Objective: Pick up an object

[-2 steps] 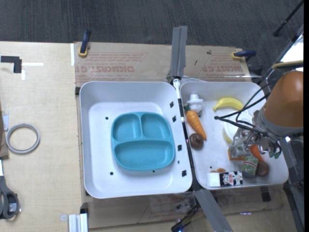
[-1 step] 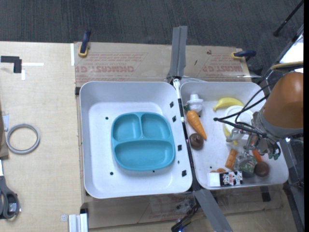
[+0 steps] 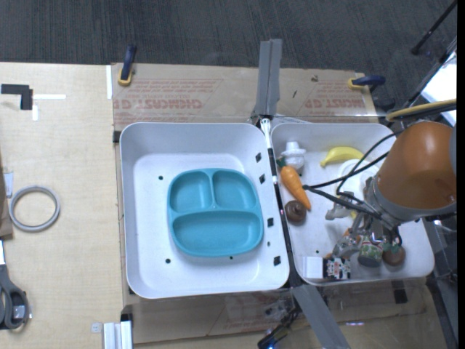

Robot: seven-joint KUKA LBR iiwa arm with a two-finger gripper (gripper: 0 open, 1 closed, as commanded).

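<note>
Wooden bench [image 3: 58,137] bears two white bins [image 3: 138,267], cardboard [image 3: 189,93], tape roll [image 3: 33,208], scissors [image 3: 13,304]

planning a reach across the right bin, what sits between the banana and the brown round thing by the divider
In the camera view the orange carrot lies between the banana and the brown round thing, its lower end almost touching that brown thing.

The orange band of the arm [image 3: 420,167] covers much of the right bin [image 3: 312,133], hiding its right wall and whatever lies beneath. The gripper [image 3: 361,233] is lost among cables and clutter, its parts too small to make out. The banana [image 3: 341,155] is partly hidden behind a cable. At the left edge, the scissors [image 3: 11,302] are cut off.
</note>
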